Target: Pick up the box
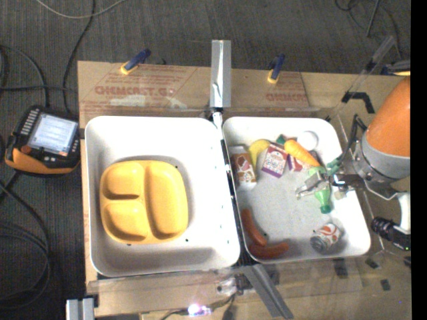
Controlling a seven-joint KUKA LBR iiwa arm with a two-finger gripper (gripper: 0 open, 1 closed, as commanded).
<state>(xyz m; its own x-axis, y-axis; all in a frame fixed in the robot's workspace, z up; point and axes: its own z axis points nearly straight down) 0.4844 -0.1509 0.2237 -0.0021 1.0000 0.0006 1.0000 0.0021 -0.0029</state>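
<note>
free: bare floor mid right bin (283, 205) | blocked: box (273, 161) hemmed by banana (258, 149), carrot (301, 153), carton (244, 168)

A: Describe the floor.
B: Dark grey carpet (167, 12) with a fine ribbed texture covers the whole surround. Thin light cables (63, 9) loop across it at upper left; darker cables run at upper right.

A: And the work surface?
B: A brown cardboard sheet (153, 85) with faded red print lies over the bench top. Two clamps with blue and yellow handles (135, 61) (275, 68) grip its far edge. A grey metal post (220, 72) stands between them.

A: Anything beside the bench?
B: A handheld control pendant (45, 141), orange-trimmed with a lit screen, rests on the carpet at left.

A: Lighting?
B: Even, overhead, soft shadows.
</note>
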